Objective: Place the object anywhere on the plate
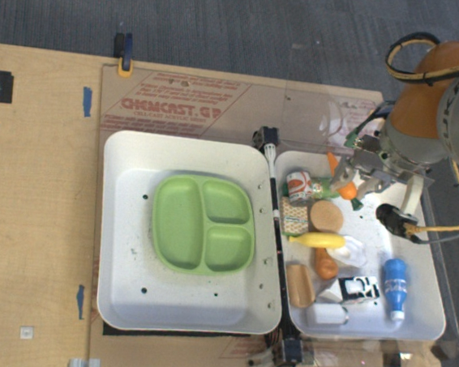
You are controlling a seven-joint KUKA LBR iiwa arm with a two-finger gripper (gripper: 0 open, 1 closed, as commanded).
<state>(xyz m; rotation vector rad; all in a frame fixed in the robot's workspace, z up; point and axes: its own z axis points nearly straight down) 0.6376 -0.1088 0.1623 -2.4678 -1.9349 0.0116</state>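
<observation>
A green plate (pixel 203 225) with three compartments lies in the left white bin (pixel 120 289); nothing rests on it. My gripper (pixel 355 182) hangs over the far part of the right bin (pixel 427 321), well to the right of the plate. Directly under its tip is a small orange object (pixel 347 192) with a green end. Whether that object is between the fingers is hidden by the wrist.
The right bin is crowded: a small can (pixel 298 183), a round brown bun (pixel 326 216), a banana (pixel 321 240), a patterned box (pixel 293 219), a bread roll (pixel 300 285), a blue bottle (pixel 394 287) and a white block (pixel 328 313). The bins' shared wall (pixel 275 216) stands between gripper and plate.
</observation>
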